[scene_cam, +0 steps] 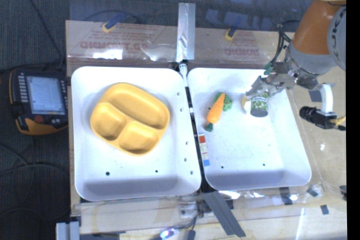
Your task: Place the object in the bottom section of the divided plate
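a: where is the end effector [269,82] now?

b: it hangs over the upper part of the right bin [281,149], close to the far wall. whether it is wide or narrow, i cannot tell; the metal parts are too small and blurred.

a: and the object?

b: just under it there is a small can [259,105] with a green label, standing on the bin floor. it looks very near to the end effector, maybe touching, but i do not see it between anything, so i would not say it is held. to the left of it lies a toy carrot [216,109], orange with a green top, near the middle wall.

a: the plate?

b: the yellow divided plate [130,118] is in the left bin [90,177], well apart, with three sections.

a: what could go wrong?

b: i think the can may tip or roll if it is pushed on one side, because it is small and round. also a weak grip could drop it while crossing the wall between the bins. and the plate is turned a little, so the bottom section is easy to miss.
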